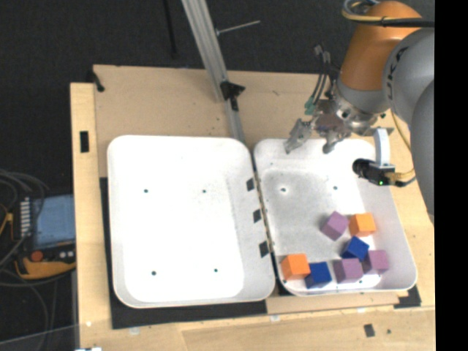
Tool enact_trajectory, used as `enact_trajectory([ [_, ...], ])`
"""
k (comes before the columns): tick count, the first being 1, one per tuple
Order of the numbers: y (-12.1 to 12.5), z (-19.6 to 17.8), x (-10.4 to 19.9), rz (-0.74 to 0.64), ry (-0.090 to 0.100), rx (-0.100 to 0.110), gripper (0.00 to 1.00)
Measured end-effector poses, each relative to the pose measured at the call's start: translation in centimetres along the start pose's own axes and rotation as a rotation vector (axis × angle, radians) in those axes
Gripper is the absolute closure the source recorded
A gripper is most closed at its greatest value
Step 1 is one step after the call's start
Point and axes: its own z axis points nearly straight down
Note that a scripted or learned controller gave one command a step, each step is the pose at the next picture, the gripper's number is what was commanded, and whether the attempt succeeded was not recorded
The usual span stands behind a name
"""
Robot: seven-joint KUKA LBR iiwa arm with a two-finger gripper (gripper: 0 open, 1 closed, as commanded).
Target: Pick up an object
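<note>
My gripper (pixel 311 140) hangs over the far edge of the right bin (pixel 307 196), its two grey fingers spread apart with nothing between them. Several small foam cubes lie in that bin's near right corner, well away from the gripper: a purple cube (pixel 335 225), an orange cube (pixel 363 224), a blue cube (pixel 356 248), another purple cube (pixel 379 260), a third purple cube (pixel 348 270), a blue cube (pixel 318 275) and an orange cube (pixel 295 265).
The left bin (pixel 183 218) sits beside the right one, joined by small black clips (pixel 257 215). A slanted metal rail (pixel 212 57) crosses the back of the bench. A blue device with cables (pixel 51 221) lies off the bench at the left.
</note>
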Motion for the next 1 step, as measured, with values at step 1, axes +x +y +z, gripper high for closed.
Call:
enact_trajectory([
  [1, 0.94, 5.57, 0.06, -0.003, 0.0, -0.001, 0.0],
])
